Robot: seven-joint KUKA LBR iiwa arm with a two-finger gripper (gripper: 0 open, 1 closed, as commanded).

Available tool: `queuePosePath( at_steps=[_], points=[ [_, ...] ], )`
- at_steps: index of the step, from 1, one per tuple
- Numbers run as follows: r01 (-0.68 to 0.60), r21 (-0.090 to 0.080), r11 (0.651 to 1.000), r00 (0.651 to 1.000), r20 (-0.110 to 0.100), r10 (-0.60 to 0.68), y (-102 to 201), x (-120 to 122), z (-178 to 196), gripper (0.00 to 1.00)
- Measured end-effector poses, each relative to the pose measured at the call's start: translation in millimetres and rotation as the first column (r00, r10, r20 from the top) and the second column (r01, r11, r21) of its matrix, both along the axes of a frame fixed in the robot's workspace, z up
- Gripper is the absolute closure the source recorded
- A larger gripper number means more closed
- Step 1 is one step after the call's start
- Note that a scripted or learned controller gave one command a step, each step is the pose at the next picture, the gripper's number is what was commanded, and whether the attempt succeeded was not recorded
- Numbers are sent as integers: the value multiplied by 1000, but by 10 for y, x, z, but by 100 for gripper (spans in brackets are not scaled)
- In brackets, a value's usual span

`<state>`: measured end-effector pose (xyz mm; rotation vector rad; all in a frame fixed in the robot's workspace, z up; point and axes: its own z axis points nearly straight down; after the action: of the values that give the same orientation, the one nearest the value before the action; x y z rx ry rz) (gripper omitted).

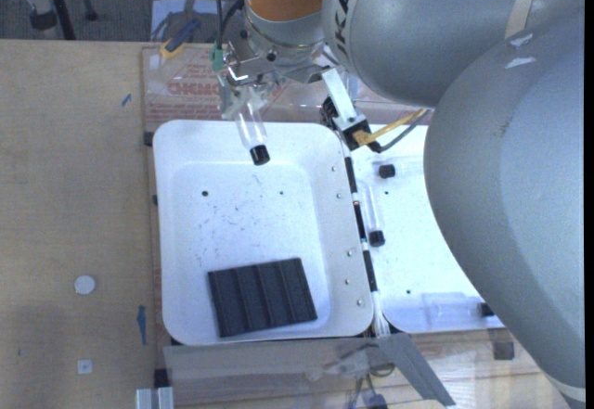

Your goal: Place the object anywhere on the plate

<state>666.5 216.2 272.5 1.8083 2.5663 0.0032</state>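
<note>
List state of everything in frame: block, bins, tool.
Ridged dark block: lying flat in the left bin, near its front edge, untouched.
Left bin: holds the block, floor speckled with dark marks.
Right bin: mostly covered by the arm.
Tool: hanging over the back of the left bin, nothing between its fingers, well apart from the block.
Arm: reaching in from the right over both bins.

Partial "KUKA" lettering on the grey arm point(399, 18); faint red print on the sheet point(190, 83) unreadable.
</note>
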Motion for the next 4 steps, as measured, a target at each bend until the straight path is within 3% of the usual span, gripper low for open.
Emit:
queuePosePath(
  at_steps=[1, 2, 3, 4],
  points=[
    [-751, 0, 660, 660, -2, 751, -9, 0, -164, 100],
    [-750, -2, 661, 661, 5, 750, -4, 12, -45, 100],
    [-628, 1, 778, 778, -3, 628, 90, -96, -911, 100],
    [-672, 0, 740, 740, -2, 672, 96, -127, -1210, 100]
  ],
)
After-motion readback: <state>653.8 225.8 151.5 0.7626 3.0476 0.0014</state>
